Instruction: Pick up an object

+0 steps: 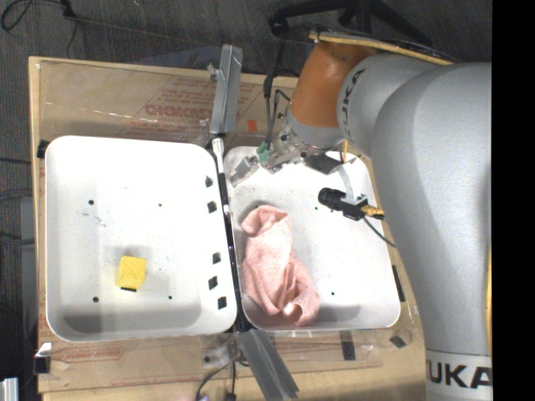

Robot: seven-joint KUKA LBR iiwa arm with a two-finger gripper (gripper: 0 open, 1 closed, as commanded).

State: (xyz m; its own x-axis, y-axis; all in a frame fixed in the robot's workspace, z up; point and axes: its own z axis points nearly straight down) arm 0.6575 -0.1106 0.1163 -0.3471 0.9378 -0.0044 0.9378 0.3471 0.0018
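Note:
A crumpled pink cloth point(274, 266) lies in the right bin point(368, 307), along its left side, reaching to the near wall. A small yellow block point(131, 272) rests in the left bin point(75, 165), toward its near side. My gripper point(253, 164) sits low at the far left corner of the right bin, a little beyond the cloth's far end. The grey arm with its orange band point(322, 82) comes in from the upper right and covers much of that bin's right side. I see nothing between the fingers.
A metal divider bar point(224, 98) runs between the two bins, with black clips along the seam. A black cable fitting with an orange tip point(347, 203) hangs over the right bin's middle. The wooden bench point(125, 90) extends beyond the bins.

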